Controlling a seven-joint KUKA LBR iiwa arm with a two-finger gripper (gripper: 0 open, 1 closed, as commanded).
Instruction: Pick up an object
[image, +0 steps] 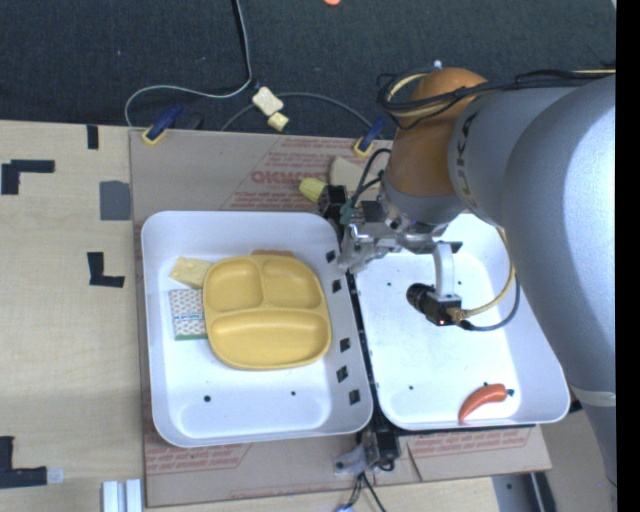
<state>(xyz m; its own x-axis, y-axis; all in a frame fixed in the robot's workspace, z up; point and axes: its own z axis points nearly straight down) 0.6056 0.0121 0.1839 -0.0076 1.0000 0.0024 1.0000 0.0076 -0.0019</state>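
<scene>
The gripper (352, 248) hangs at the far end of the rim between the two bins.
Whether it is open or closed cannot be told. A yellow divided plate (268, 310) lies in the left bin (250, 412), and an orange pepper (484, 400) lies in the right bin (440, 370), at its near corner.

Arm (560, 200) cropped at right, claw (350, 245) mostly hidden

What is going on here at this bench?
A grey robot arm reaches in from the right. Its gripper is by the wall between the two bins, at the far end; I see nothing held in it. The left bin holds a yellow divided plate and a patterned packet beside it. The right bin holds an orange toy.
</scene>
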